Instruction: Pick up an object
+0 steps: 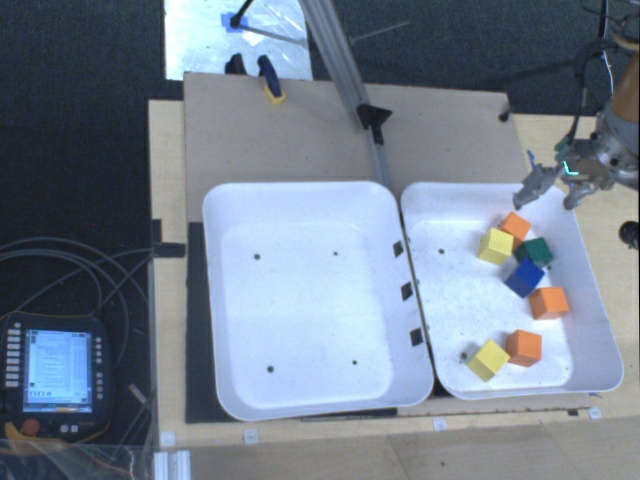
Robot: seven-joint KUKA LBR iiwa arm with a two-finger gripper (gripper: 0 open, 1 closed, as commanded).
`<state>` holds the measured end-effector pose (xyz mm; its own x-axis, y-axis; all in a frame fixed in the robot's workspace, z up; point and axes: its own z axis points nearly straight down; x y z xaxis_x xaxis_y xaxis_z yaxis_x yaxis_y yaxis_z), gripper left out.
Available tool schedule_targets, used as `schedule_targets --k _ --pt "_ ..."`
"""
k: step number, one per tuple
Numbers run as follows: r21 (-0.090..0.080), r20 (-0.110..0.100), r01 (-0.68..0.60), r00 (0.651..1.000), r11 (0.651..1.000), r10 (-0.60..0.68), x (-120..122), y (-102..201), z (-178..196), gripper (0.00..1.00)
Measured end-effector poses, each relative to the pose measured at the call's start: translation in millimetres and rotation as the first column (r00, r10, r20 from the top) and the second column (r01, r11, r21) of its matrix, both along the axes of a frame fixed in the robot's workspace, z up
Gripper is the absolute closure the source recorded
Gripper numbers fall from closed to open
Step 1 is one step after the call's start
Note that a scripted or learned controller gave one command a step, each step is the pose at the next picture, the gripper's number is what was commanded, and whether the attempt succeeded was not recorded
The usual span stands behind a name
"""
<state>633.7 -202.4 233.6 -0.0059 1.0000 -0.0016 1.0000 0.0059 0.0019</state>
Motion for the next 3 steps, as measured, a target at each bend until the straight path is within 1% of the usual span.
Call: schedule_targets --k 1,2,3 --pt "0.001 -0.003 0.004 1.000 1.000 -0.004 4 -8 -47 0.00" --pt "0.002 -0.004 0.001 1.000 1.000 -0.001 5 1 -103 0.00" --pt "-0.001 0.002 0.000 1.000 1.000 0.000 6 1 -127 0.00"
